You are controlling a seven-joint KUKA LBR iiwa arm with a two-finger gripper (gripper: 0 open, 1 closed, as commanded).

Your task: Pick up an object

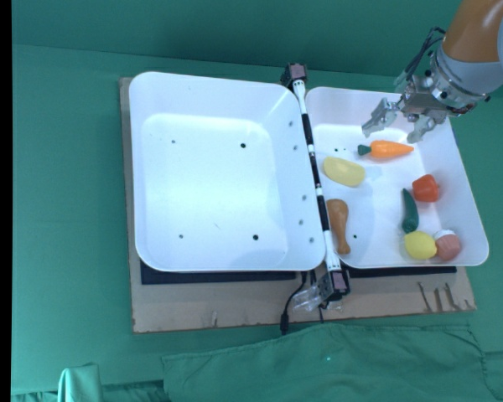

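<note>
My gripper (400, 125) hangs over the back of the right bin (465, 193), its two fingers spread open with nothing between them. Just below it lies an orange carrot (389, 149) with a green tip. Further forward in the same bin are a pale yellow potato-like piece (344, 172), a brown drumstick (339, 223), a red pepper (426, 188), a dark green chilli (410, 211), a yellow lemon (420, 245) and a pinkish piece (448, 245) at the front right corner.
The left bin (151, 107) sits beside the right one, with a black-and-white divider bar (313, 174) between them. Both rest on a cardboard sheet (235, 312) over green cloth.
</note>
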